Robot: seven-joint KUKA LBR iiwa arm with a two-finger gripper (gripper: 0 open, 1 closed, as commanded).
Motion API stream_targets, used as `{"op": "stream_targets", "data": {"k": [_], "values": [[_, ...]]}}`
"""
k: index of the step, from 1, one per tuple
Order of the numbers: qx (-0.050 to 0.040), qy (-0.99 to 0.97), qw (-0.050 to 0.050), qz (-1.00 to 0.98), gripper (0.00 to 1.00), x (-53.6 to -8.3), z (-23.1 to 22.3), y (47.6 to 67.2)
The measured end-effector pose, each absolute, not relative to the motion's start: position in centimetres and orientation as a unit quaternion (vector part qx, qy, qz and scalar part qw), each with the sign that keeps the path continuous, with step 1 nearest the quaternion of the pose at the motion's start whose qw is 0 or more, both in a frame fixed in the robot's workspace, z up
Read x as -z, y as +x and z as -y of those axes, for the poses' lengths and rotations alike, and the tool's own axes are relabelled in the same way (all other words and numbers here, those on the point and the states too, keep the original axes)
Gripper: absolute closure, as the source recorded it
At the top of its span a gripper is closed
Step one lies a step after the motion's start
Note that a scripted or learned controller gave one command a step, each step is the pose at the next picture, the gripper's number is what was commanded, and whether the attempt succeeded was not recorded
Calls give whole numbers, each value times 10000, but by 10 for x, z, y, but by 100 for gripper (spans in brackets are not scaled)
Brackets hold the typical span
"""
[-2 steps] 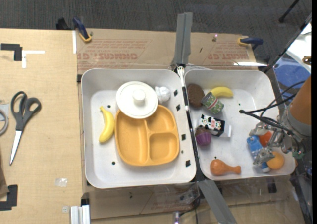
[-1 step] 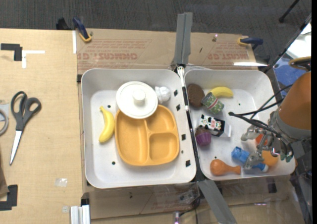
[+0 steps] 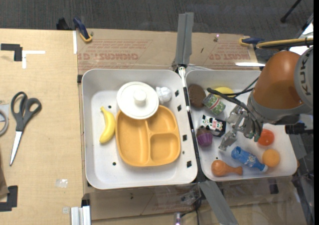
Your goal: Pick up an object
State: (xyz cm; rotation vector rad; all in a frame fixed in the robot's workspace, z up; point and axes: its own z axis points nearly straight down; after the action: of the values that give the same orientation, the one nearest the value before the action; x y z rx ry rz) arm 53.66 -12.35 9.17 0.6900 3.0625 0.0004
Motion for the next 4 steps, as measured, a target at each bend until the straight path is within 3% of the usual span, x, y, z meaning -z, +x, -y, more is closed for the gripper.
{"op": "stream_targets", "data": {"k": [1,2,3,4], "values": [[2,1896,29,-9819,0,-94,140,615],[-1,2611,2,-9653,0,-92,131,524],[1,2562,47,-9666,0,-94,121,480],[0,2547,46,-9670,100,-102,121,481]]}}
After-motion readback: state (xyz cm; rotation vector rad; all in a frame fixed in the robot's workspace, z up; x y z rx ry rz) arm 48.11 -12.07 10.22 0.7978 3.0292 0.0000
